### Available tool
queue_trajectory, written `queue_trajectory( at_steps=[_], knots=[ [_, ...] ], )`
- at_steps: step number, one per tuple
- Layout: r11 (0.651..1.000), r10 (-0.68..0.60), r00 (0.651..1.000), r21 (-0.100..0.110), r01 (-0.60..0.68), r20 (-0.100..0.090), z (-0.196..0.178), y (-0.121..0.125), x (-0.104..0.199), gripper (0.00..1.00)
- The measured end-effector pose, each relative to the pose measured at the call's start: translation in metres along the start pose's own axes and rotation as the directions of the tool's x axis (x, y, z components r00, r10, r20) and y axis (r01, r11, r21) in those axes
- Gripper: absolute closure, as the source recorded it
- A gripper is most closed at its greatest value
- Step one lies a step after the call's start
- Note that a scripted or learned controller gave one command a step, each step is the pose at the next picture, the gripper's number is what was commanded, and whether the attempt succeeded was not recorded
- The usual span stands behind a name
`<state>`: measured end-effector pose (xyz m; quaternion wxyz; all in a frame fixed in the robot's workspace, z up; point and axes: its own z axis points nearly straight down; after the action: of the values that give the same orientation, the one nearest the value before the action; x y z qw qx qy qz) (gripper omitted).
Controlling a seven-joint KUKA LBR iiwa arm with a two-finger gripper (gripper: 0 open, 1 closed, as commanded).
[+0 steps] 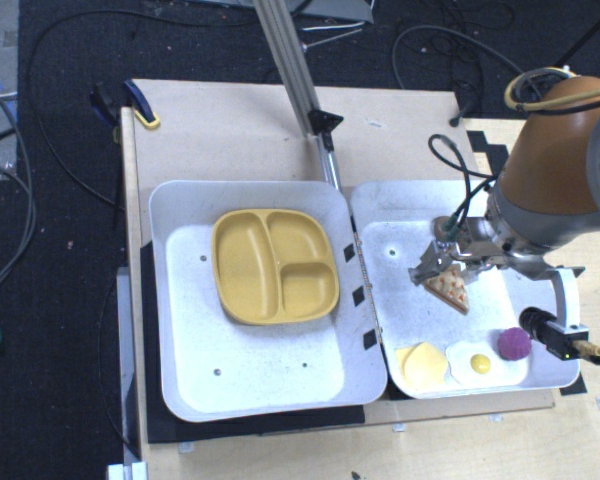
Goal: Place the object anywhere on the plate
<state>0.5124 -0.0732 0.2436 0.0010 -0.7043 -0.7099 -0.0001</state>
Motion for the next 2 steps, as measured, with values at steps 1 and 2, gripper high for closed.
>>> queue_trajectory(
  at_steps=[1, 2],
  knots=[
    [1.0, -0.001, 1.0, -0.002, 0.001, -0.001, -0.005, 0.005, 0.061, 1.0],
    [1.0, -0.001, 1.0, -0.002, 0.001, 0.0, -0.01, 0.009, 0.117, 1.0]
  ],
)
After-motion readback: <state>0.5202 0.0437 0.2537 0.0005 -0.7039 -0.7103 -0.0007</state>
